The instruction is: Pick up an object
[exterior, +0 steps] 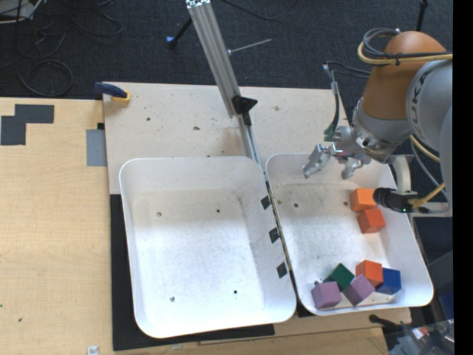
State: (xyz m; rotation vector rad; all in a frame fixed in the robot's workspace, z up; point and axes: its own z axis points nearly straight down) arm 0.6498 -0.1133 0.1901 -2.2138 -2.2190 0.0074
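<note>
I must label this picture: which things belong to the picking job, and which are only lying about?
Job: gripper, open; orange blocks; green, purple and blue blocks; right bin.
Lying about: left bin, clamp, metal rail.

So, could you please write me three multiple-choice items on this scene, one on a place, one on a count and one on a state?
1. Where do the blocks lie?
A. left bin
B. right bin
C. on the bench

2. How many purple blocks are there?
A. one
B. two
C. four

3. How is the pincer?
A. open, holding nothing
B. shut on a green block
C. shut on a blue block

Key:
1 B: all the blocks sit in the right bin.
2 B: the two purple blocks lie at its near edge.
3 A: the pincer hangs over the bin's far end with its fingers apart and nothing between them.
</note>
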